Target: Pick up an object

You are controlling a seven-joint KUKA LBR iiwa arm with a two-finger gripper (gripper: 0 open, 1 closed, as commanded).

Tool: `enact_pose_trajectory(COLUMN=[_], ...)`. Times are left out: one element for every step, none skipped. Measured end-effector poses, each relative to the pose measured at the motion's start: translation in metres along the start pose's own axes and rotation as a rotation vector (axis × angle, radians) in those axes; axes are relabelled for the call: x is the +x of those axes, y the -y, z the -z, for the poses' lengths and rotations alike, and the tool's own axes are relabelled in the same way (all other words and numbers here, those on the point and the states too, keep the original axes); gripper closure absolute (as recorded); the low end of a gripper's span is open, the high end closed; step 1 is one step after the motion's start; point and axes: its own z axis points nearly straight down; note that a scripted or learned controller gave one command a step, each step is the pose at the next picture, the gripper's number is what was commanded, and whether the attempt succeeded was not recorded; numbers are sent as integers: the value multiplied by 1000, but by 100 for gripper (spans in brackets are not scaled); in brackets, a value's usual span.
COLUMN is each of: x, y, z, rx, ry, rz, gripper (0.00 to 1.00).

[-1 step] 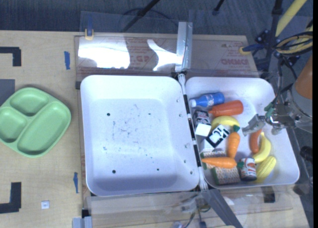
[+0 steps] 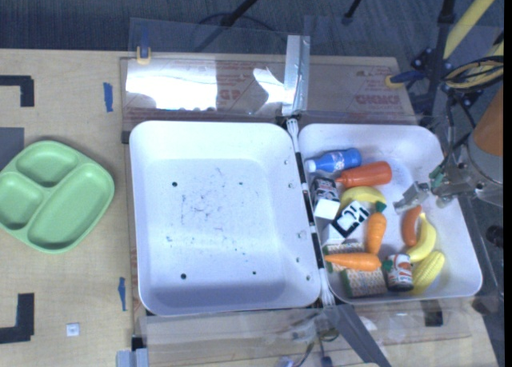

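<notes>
1. The arm comes in from the right, and its gripper (image 2: pixel 422 191) hangs over the right side of the right bin (image 2: pixel 460 273).

2. I cannot tell if the gripper has let go or is squeezed closed; it is too small and blurry. Nothing looks caught in it.

3. The toys all sit in a pile in the right bin. The left bin (image 2: pixel 160 149) is just beside it, and a green plate (image 2: pixel 52 195) sits far off to the left on the bench.

4. The thing closest to the gripper is a small orange carrot (image 2: pixel 410 225). It lies just below the gripper in the picture, a bit nearer to me. Its long side runs near to far, almost straight up and down in the picture.

5. A yellow banana (image 2: pixel 426 245) lies right beside that carrot, on its right, touching or almost touching. It curves, and its long side also runs near to far.

6. I think the gripper needs to go a short way toward the near side and down to reach the carrot. Because the carrot runs near to far, a squeeze from left and right would fit it best.

7. Further left there is another carrot (image 2: pixel 374 232) standing the same way, a blue bottle (image 2: pixel 334 161) and an orange bottle (image 2: pixel 366 174), both lying left to right at the far end, and one more carrot (image 2: pixel 352 261) lying left to right at the near end.

8. The toys are packed tight, so I think the gripper could bump the banana on the way down.
</notes>
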Motion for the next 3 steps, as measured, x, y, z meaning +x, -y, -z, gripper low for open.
enact_pose_trajectory(x=[-23, -25, 16], y=[-19, -18, -52], z=[-66, -56, 48], rx=[-5, -6, -1], ry=[-8, -3, 0], rz=[93, 90, -104], gripper=[0, 100, 100])
